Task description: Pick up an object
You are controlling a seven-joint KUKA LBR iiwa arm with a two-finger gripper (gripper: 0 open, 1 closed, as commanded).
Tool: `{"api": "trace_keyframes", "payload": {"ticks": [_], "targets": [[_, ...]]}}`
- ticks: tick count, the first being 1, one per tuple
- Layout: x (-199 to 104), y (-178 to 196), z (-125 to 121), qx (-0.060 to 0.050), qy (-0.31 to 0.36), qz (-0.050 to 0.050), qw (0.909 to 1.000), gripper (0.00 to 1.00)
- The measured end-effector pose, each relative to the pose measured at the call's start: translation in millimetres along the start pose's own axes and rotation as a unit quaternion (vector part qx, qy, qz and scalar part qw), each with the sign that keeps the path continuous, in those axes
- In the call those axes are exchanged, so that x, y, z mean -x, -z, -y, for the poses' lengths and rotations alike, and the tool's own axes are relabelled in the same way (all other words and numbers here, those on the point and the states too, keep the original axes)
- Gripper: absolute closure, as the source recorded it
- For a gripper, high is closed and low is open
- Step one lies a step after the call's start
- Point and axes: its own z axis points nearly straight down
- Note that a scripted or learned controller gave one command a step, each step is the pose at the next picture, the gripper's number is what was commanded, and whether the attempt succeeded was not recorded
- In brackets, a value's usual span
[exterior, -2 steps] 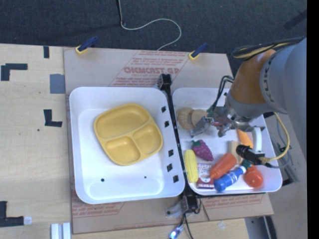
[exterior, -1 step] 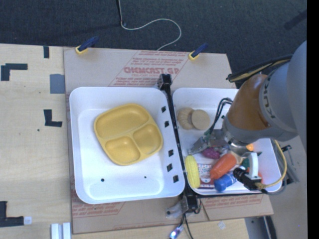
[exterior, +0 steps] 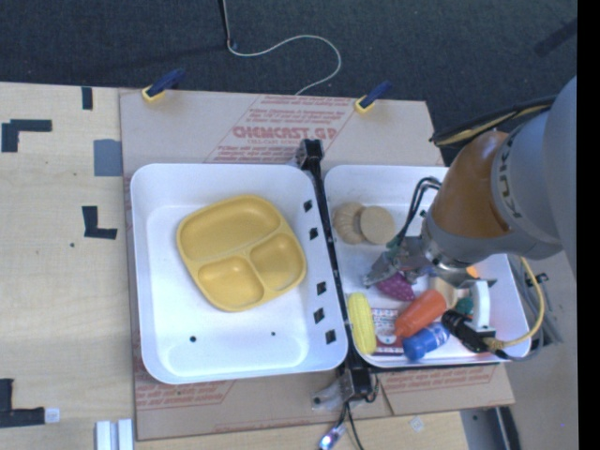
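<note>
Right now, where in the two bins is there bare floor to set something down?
The left bin has bare floor below and left of the yellow plate. In the right bin, a bare strip runs along the top wall above the wooden discs. Its lower half is crowded: corn, carrot, blue bottle, and the arm.

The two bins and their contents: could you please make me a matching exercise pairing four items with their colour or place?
Items:
1. tray
2. corn
3. carrot
4. bottle

Descriptions:
A. orange, in the right bin
B. blue, near the right bin's front edge
C. yellow, alone in the left bin
D. yellow, beside the divider in the right bin

Pairs: 1-C, 2-D, 3-A, 4-B
</note>
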Motion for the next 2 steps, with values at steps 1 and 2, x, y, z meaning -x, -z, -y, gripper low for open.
{"api": "trace_keyframes", "payload": {"ticks": [1, 2], "targets": [[-80, 93, 38, 0.0, 0.003, -0.002, 1.0, 1.0], [-118, 138, -9, 0.002, 0.003, 0.0, 1.0, 1.0]]}}
